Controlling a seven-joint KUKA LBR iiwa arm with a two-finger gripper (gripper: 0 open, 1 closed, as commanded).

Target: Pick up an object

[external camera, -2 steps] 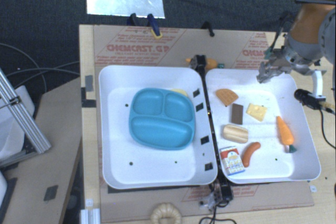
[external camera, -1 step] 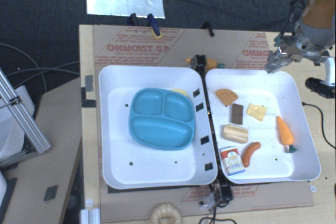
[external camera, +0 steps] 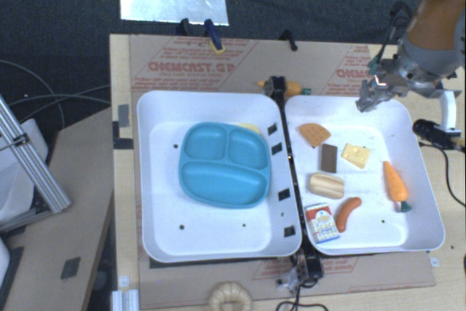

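Overhead view: gripper (external camera: 371,95) hovers over right bin's (external camera: 422,226) far rim; can't tell its state. Toy foods sit mid-bin w/ bare floor around: carrot (external camera: 395,183) near right wall, cheese (external camera: 356,155), sausage (external camera: 348,212). Left bin (external camera: 164,233) holds blue tray (external camera: 224,164).

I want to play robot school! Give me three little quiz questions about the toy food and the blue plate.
1. True or false: the blue plate lies in the left bin.
2. Which toy lies nearest the right bin's right wall? A carrot B sausage C bread roll
3. Fill in: the tool hangs over the right bin's far ____ corner.

Key: 1 true. 2 A. 3 right.
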